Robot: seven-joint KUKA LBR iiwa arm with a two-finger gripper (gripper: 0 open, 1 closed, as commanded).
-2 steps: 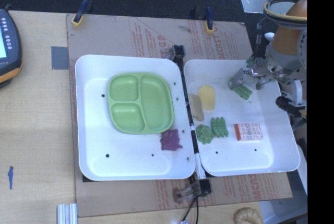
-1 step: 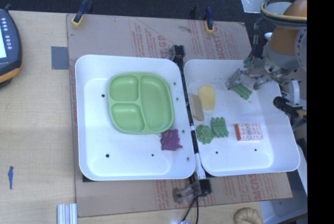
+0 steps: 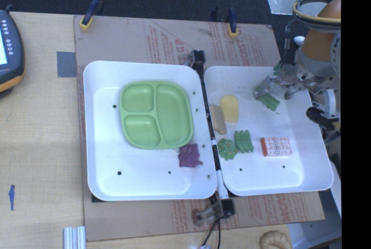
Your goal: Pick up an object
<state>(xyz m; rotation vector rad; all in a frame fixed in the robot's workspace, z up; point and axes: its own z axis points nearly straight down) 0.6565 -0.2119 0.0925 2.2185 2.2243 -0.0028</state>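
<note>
My gripper [image 3: 277, 90] hangs over the far right part of the right bin [image 3: 313, 178], its fingers spread apart with nothing between them. A small dark green piece [image 3: 269, 103] lies on the bin floor just in front of it, close to the left finger [image 3: 262, 90]. Further left in the same bin are a yellow piece [image 3: 229, 108], a tan piece [image 3: 219, 119], two bumpy green pieces [image 3: 227, 149] [image 3: 244, 141] and a red and white packet [image 3: 275, 146].
The left bin [image 3: 98, 178] holds a green divided plate [image 3: 156, 114] and a purple piece [image 3: 189, 155] near the shared wall. A black clamp bar [image 3: 206, 108] runs between the bins. A handheld controller [image 3: 8, 50] lies at the far left.
</note>
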